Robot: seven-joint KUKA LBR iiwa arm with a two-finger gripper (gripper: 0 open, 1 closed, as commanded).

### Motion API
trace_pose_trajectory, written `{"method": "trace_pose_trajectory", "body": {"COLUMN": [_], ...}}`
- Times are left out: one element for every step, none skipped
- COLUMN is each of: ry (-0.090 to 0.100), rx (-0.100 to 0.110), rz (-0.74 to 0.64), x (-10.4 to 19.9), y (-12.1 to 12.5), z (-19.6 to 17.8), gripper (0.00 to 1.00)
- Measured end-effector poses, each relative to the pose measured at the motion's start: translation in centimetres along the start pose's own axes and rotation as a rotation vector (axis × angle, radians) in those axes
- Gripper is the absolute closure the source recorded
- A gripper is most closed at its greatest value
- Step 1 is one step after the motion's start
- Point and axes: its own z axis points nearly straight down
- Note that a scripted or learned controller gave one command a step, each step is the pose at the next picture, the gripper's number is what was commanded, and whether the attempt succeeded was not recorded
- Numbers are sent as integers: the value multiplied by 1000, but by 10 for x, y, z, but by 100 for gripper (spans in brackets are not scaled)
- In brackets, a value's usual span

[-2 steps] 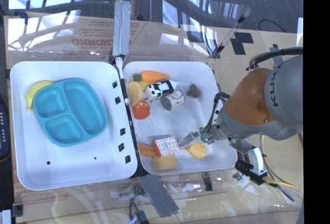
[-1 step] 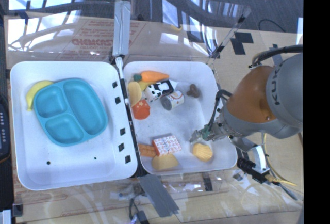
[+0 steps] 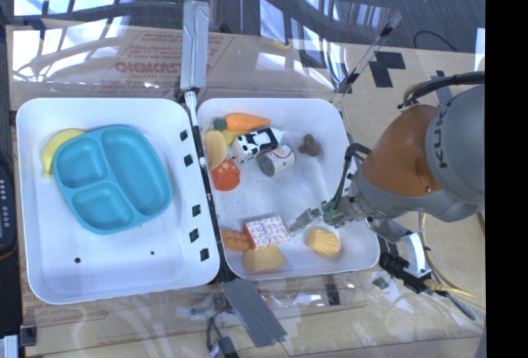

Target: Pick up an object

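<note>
The right bin [image 3: 351, 150] holds several toy foods. Along its far side lie an orange carrot [image 3: 245, 121], a black-and-white cow toy [image 3: 254, 143], a small can [image 3: 279, 159] and a brown lump [image 3: 309, 145]. A pale yellow piece [image 3: 215, 148] and a red piece [image 3: 226, 175] sit by the left wall. Near the front lie a red-and-white box [image 3: 266, 230], a tan bread piece [image 3: 263, 259] and a yellow ridged piece [image 3: 324, 242]. My gripper [image 3: 304, 219] hangs low in this bin, just right of the box and above-left of the ridged piece.
The left bin [image 3: 33, 266] holds a blue divided plate [image 3: 111, 176] with a yellow banana [image 3: 56, 148] at its far-left edge. A small orange piece [image 3: 234, 240] lies by the divider between the bins. The arm's grey and orange body [image 3: 404, 162] covers the right bin's right edge.
</note>
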Motion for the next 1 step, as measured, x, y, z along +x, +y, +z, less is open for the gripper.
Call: {"method": "trace_pose_trajectory", "body": {"ry": [3], "rx": [2], "rz": [-121], "x": [75], "y": [61], "z": [-15], "gripper": [0]}}
